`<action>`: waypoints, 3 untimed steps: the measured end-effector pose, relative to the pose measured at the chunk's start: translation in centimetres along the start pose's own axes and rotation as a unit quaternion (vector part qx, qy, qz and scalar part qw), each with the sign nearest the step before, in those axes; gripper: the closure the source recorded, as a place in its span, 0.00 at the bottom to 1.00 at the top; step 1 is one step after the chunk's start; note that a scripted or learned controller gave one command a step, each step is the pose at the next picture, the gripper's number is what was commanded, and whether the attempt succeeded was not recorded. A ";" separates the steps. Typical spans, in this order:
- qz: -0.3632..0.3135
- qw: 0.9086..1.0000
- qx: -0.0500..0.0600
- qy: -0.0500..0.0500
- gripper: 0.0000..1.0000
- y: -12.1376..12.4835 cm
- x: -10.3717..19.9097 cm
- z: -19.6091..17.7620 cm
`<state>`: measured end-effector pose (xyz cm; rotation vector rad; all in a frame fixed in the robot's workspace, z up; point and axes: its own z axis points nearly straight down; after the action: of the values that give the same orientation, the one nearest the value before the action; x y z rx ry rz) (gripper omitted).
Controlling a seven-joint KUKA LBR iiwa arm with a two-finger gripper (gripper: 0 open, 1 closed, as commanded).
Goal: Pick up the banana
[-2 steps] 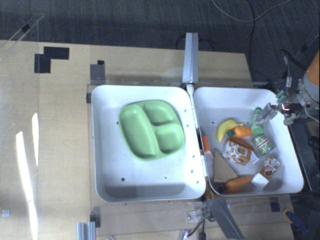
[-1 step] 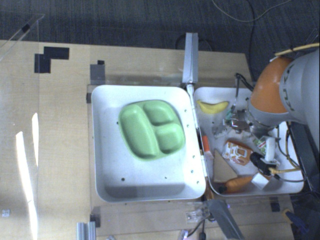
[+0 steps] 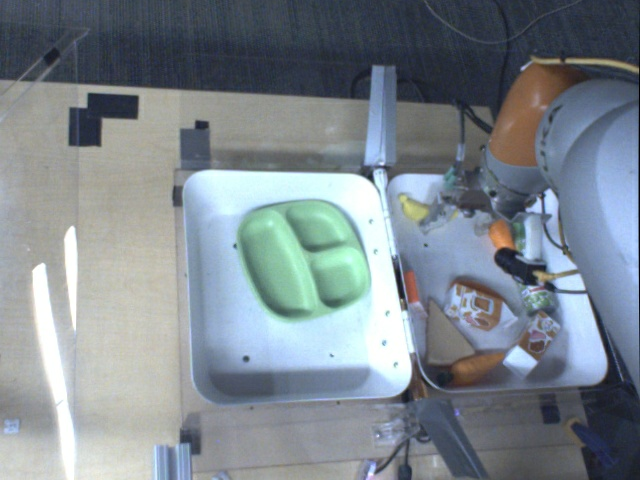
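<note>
Pincer [image 3: 445, 206] sits low in the right bin [image 3: 590, 363], near its back left corner, just beside the banana [image 3: 413, 208]; I cannot tell how it is set. My view shows the banana lying on the bin floor. A green tray [image 3: 300, 258] fills the left bin [image 3: 210, 368].

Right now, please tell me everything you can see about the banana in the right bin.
The banana is small and yellow, smooth like a plastic toy. It lies flat in the far left corner of the right bin, close to the wall that parts the two bins. The gripper sits just to its right, at its end; whether they touch cannot be told. Nothing else lies against it.
</note>
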<state>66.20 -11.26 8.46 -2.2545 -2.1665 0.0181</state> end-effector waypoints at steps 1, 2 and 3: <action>-0.017 1.000 0.000 -0.004 0.00 0.2 1.4 0.0; -0.021 1.000 0.001 -0.002 1.00 0.4 1.9 -0.9; -0.022 1.000 0.001 -0.002 0.00 0.4 1.9 -0.9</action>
<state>66.70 -9.40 9.37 -2.2067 -2.2179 0.0238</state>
